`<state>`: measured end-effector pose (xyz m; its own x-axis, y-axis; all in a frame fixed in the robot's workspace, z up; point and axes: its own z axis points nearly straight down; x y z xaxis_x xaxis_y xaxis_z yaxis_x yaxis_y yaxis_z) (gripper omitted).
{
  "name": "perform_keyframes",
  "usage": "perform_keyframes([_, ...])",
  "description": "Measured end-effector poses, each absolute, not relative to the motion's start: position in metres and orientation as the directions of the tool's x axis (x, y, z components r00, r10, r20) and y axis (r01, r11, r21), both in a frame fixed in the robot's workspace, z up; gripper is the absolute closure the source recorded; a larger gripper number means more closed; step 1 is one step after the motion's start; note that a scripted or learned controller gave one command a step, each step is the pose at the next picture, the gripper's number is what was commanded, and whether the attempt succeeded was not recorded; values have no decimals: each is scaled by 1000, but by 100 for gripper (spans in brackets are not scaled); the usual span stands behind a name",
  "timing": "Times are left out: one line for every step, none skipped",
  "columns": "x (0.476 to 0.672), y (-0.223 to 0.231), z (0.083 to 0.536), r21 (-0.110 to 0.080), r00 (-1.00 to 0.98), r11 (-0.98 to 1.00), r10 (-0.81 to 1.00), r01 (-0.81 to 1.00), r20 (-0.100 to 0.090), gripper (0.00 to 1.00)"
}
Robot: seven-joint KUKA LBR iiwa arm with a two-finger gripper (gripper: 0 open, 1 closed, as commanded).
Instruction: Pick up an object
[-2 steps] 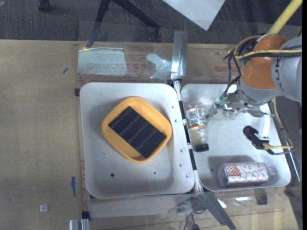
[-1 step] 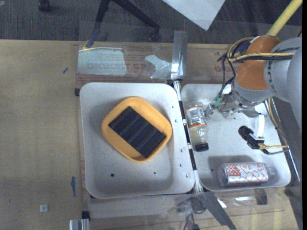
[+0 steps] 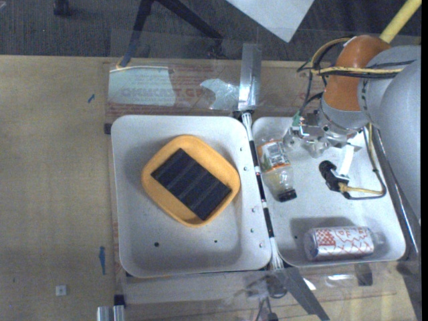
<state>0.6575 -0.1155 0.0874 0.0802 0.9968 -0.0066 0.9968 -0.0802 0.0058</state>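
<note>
- We see the gripper [image 3: 313, 139] low in the right bin [image 3: 394, 246], just beside the small bottle [image 3: 277, 169], presumably its target.
- Finger spread: we cannot tell.
- Can [image 3: 340, 242] lies well apart.

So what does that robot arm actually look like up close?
The arm is a thick, rounded, light grey tube with a glossy orange band above the wrist. Black and yellow cables loop around that band. Below it sits a silvery metal gripper with small bolted parts, and another black cable with a yellow lead trails beside it.
</note>
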Motion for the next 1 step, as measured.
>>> perform_keyframes([646, -204, 126, 3, 26, -26, 1000, 1000, -2, 0])
